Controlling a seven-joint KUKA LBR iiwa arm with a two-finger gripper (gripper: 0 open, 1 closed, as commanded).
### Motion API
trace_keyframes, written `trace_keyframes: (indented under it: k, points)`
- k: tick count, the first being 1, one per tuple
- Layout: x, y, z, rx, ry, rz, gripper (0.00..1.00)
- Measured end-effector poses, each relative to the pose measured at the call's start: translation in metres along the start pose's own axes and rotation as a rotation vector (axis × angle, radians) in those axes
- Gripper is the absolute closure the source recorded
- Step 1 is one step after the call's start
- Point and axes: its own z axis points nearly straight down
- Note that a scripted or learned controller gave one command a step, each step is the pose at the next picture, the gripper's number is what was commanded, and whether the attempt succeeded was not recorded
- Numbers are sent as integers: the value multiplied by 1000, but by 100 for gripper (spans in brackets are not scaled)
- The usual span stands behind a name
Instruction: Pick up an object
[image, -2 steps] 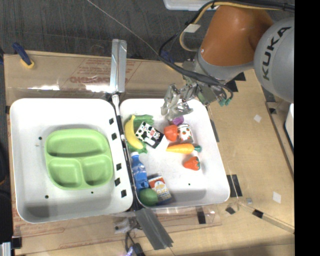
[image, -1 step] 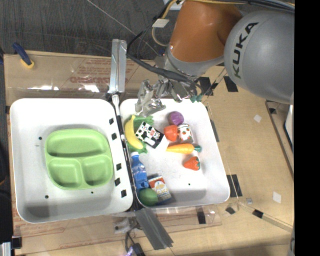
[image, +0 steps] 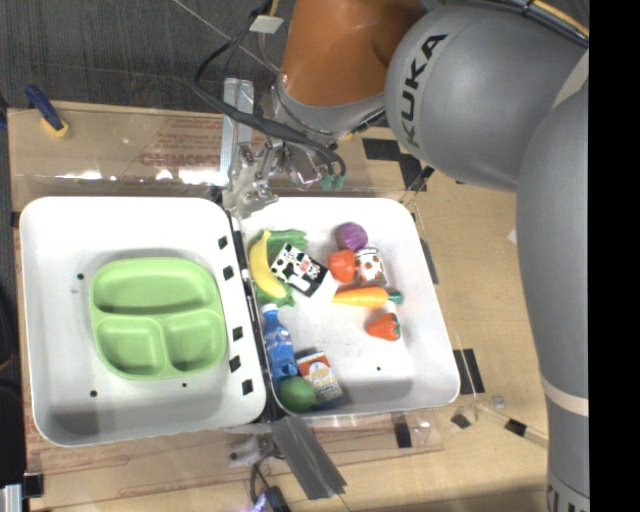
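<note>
My gripper (image: 252, 188) hangs over the far left corner of the right bin (image: 420, 330), just above the divider between the two bins. Nothing shows between its fingers. Below it in the right bin lie a yellow banana (image: 262, 268), a green piece (image: 288, 240) and a black-and-white cow-patterned block (image: 298, 268). Further right are a purple ball (image: 351, 236), a red-and-white item (image: 368, 266), a carrot (image: 362, 296) and a strawberry (image: 383, 326). A blue bottle (image: 279, 345), a small carton (image: 322, 377) and a green lime (image: 295, 393) rest near the front left corner.
The left bin (image: 50, 300) holds a green sectioned tray (image: 157, 317). The large grey arm with its orange band (image: 330, 45) looms over the far side and right of the bench. Cables run behind the gripper.
</note>
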Motion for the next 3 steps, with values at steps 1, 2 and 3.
trace_keyframes:
  k: [1,2,3]
  points:
    - [-1,-1,-12,3,-4,-2,100]
    - [-16,60,73,-2,7,-177,100]
    - [-1,5,71,-1,3,-733,100]
